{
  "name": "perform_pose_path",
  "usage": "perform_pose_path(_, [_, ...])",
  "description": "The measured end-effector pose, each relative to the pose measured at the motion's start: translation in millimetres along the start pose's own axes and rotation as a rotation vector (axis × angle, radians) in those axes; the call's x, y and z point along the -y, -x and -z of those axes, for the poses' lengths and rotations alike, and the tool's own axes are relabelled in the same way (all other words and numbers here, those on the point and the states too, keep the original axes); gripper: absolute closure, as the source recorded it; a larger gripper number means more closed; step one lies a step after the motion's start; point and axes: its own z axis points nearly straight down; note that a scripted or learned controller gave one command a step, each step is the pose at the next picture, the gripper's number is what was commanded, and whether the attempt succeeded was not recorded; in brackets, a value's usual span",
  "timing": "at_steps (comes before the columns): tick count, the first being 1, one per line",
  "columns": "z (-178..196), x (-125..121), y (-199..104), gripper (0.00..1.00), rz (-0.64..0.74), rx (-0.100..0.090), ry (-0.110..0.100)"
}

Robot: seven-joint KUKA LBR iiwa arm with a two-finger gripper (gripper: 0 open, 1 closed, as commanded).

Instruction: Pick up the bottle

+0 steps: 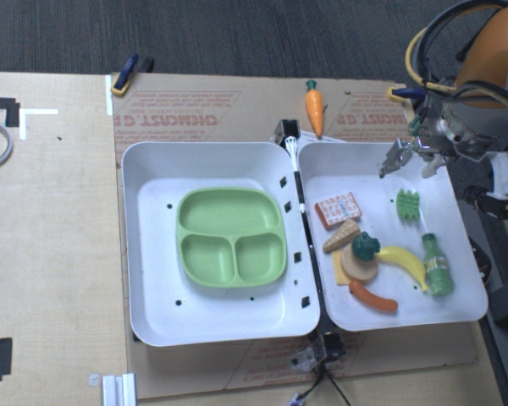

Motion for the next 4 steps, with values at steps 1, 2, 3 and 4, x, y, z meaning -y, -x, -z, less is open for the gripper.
perform_pose_path(1, [-105,34,31,0.0,-0.252,0.0,0.001])
perform_pose_path(2, [-95,33,31,1.0,-0.251,0.0,0.001])
perform_pose_path(3, [16,70,0,1.0,-0.209,0.0,0.0])
perform_pose_path(4, [87,149,28,1.0,-0.084,0.0,0.0])
